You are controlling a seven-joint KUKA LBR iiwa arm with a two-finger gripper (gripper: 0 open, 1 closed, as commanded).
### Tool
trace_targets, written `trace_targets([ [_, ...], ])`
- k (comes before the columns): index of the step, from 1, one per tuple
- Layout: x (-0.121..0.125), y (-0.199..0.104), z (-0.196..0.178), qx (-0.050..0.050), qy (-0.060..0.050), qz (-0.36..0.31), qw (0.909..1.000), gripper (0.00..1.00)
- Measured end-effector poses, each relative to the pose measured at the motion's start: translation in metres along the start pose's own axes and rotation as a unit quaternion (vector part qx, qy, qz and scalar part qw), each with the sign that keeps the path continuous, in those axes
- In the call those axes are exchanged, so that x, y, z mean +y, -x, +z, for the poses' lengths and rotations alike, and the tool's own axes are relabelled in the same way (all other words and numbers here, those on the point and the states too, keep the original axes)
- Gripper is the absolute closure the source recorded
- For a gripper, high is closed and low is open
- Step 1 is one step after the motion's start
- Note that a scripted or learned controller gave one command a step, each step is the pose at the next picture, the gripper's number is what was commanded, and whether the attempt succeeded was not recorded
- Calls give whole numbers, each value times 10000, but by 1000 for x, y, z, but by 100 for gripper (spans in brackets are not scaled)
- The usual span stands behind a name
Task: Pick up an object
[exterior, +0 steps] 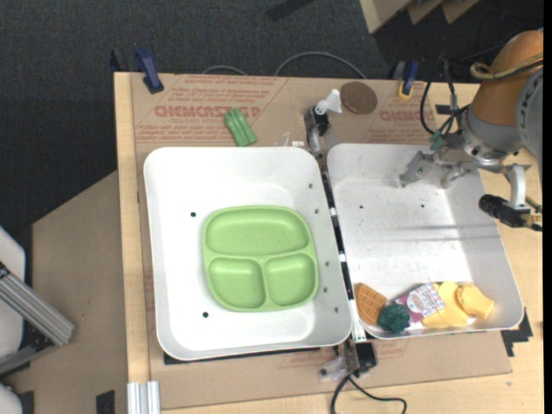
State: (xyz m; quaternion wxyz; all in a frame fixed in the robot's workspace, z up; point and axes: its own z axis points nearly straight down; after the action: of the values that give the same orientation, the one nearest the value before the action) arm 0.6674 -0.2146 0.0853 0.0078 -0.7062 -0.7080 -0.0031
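**Gripper Hovers Over Right Bin, Objects Far Below**

While the grey two-finger gripper hangs over the upper part of the shallow white right bin, its fingers are spread apart with nothing between them. Well away, along that bin's near edge, lie a tan waffle-textured piece, a dark green bushy toy, a pink-and-white wrapped packet and yellow toy food pieces. A light green three-compartment plastic tray sits in the shallow white left bin.

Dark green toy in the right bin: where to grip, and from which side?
Take the dark green toy from straight above, across its rounded body. It sits in the right bin's near corner, touching the waffle-patterned piece and the pink wrapper, so a sideways approach looks blocked. The gripper is at the bin's far end.
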Motion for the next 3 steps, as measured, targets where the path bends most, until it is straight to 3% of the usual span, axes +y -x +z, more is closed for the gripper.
trace_targets([
  [1, -68, 6, 0, -46, 18, 11, 10000, 0],
  [2, -34, 6, 1, -51, 33, -1, 10000, 0],
  [3, -34, 7, -11, -75, 58, 4, 10000, 100],
])
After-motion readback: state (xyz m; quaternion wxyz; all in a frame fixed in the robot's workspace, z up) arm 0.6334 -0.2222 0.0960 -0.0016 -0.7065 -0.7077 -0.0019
